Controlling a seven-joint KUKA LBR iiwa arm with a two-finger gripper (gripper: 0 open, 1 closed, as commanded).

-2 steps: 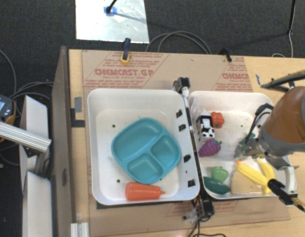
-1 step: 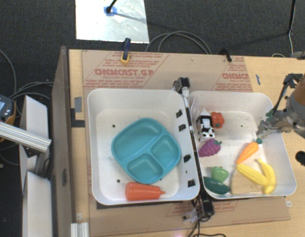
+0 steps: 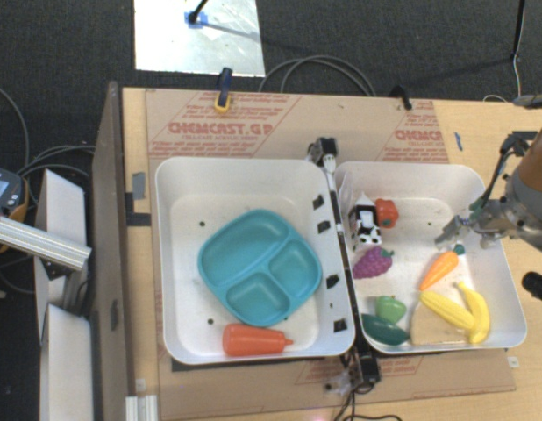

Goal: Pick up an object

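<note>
Overhead slanted view of the surface [image 3: 280, 117] with two white bins side by side. The left bin [image 3: 188, 200] holds a teal divided plate [image 3: 260, 268] and, just beside its near edge, an orange carrot-like toy [image 3: 253, 341]. The right bin [image 3: 464, 182] holds the likely candidates for picking: a small black-and-white cow figure [image 3: 367, 226] touching a red-orange toy [image 3: 387, 211], a purple grape cluster [image 3: 373, 261], a green pepper-like piece [image 3: 390, 308] above a dark green item [image 3: 385, 331], a small orange carrot [image 3: 438, 268], and a yellow corn [image 3: 446, 310] lying against a banana [image 3: 476, 312].

The arm enters from the right; the gripper [image 3: 464, 231] hangs over the right bin's far-right part, just above the small orange carrot. How wide it stands cannot be told at this resolution, and nothing is seen held in it.

Risks, as judged from this layout: the carrot, corn and banana lie close together near the bin wall, so a descent here may strike the wall, nudge a neighbour, or close on two items at once. The smooth, tapered toys may also slip free on closing.

Poorly resolved: the gripper's tip, possibly a thin pale part, blends with the white bin; the wrist is cut off at the frame's right side; the dark green item's identity is unclear.
</note>
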